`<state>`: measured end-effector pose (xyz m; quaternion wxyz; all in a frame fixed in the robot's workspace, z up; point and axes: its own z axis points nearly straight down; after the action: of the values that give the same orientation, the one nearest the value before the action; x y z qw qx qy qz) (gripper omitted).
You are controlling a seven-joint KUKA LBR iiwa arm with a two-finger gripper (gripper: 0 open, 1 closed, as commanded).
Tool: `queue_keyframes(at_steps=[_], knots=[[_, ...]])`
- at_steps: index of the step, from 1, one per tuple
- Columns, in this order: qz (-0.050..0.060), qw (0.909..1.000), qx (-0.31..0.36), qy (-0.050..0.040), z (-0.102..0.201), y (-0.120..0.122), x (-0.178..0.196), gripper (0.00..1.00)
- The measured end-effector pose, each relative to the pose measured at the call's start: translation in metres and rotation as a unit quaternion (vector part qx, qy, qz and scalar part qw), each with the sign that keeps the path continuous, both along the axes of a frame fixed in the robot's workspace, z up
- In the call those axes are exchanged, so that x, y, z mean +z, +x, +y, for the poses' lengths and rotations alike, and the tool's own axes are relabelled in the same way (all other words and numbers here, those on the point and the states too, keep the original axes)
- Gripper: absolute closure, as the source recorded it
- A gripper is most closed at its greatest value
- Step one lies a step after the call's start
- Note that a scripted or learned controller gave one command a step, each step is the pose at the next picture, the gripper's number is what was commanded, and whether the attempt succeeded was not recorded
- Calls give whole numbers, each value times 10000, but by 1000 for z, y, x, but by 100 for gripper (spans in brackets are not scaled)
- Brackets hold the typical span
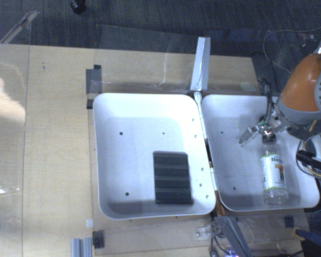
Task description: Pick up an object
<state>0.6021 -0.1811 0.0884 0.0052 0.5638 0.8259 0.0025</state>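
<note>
The left bin (112, 143) holds 1 obstacle, a black ribbed block (172, 178) lying flat near its front wall, right of centre. The floor behind and to the left of the block is open. In the right bin (224, 159), a clear bottle (273, 176) lies on its side along the right part, reaching toward the front wall. The end effector (262, 133) hangs over the bin's back half, just behind the bottle's cap end, with the arm (305, 90) crowding the right rim. The left half of this bin's floor is free. The 2 bins' walls meet at a raised ridge (206, 149) between them.
</note>
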Motion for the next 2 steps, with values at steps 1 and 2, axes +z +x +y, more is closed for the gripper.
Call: queue_keyframes(at_steps=[1, 2], knots=[[44, 9996, -273, 19, -22, 5, 9, 0], [181, 9992, -338, 60, -23, 32, -3, 0]])
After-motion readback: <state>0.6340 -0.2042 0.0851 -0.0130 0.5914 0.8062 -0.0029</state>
